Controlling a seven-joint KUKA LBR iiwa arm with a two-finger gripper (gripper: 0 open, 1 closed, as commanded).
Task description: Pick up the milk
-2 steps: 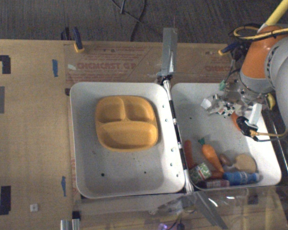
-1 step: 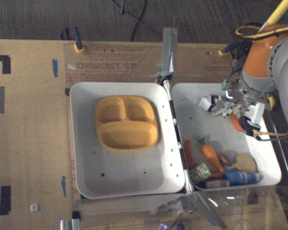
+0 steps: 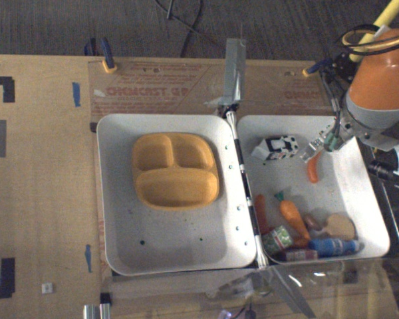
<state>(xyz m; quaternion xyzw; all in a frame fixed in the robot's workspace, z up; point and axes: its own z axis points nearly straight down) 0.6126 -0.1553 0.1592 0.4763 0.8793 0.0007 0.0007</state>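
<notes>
The milk carton (image 3: 277,147) lies in the far left part of the right bin (image 3: 359,191), well apart from the carrot (image 3: 292,216). The arm's fingers (image 3: 321,143) hover just right of it; their spread I cannot tell.

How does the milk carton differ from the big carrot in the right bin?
The milk carton is white with black cow patches and boxy; the carrot is orange, tapered, with a green top. The milk carton lies near the bin's far wall, alone; the carrot lies nearer the front, among other items. Both lie in the right bin.
</notes>
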